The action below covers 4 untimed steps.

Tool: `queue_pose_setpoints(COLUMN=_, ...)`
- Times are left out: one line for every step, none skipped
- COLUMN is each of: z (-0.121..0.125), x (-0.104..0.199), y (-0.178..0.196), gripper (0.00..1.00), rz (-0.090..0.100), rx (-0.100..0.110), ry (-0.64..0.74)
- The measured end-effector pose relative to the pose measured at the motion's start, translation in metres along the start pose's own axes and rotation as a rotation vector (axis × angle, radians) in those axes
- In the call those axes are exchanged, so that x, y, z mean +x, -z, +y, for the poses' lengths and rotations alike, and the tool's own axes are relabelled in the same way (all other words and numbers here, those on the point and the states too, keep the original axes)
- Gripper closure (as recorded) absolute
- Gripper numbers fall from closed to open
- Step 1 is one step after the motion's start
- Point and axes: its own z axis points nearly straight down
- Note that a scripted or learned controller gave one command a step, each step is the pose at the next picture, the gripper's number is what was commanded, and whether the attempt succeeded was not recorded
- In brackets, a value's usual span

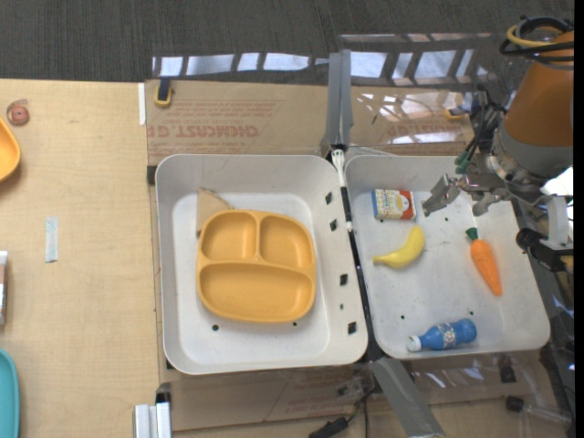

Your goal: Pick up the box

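Bench, far left: you have an orange dish edge (5,153) at the 9 o'clock side of the view, a small round reddish piece (17,112) just above it, and a teal rim (7,392) at the 7 o'clock corner.
Cardboard (219,117): it lies behind the bins, and you can read mirrored print on it, something like "CHEMCAST"; the rest is too faint to tell.
Left bin (173,272): it holds an orange divided plate (257,265) with three compartments, sitting near the bin's middle. A tan scrap of card (212,204) pokes out from under the plate at its 10 o'clock side.
Right bin (520,318): it sits just beside the left bin, their walls touching along the middle.
Box (393,204): your target is a small white carton with a red and yellow label, at the 11 o'clock part of the right bin. The writing on it is too small to read.
Banana (402,248): it lies just below the box, at its 6 o'clock, near but apart.
Bottle (444,335): blue with a white cap, lying on its side at the 6 o'clock edge of the right bin; its label cannot be read.
Carrot (484,262): orange with a green top, at the bin's 3 o'clock side.
Gripper (461,195): it hovers at the box's 3 o'clock, near but not touching it, fingers spread and grasping nothing.
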Motion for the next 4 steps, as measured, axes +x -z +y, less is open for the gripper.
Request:
queue_pose_setpoints(z=0.082, x=-0.001, y=-0.101, gripper=0.00, rz=-0.004, rx=-0.016, ry=0.191)
queue_pose_setpoints(z=0.058, x=0.033, y=-0.101, gripper=0.00, rz=-0.002, rx=-0.015, ry=0.175)
queue_pose_setpoints(z=0.034, x=0.033, y=-0.101, gripper=0.00, rz=0.000, rx=-0.018, ry=-0.014)
queue_pose_setpoints(z=0.017, x=0.037, y=-0.101, gripper=0.00, rz=-0.002, rx=-0.019, ry=0.010)
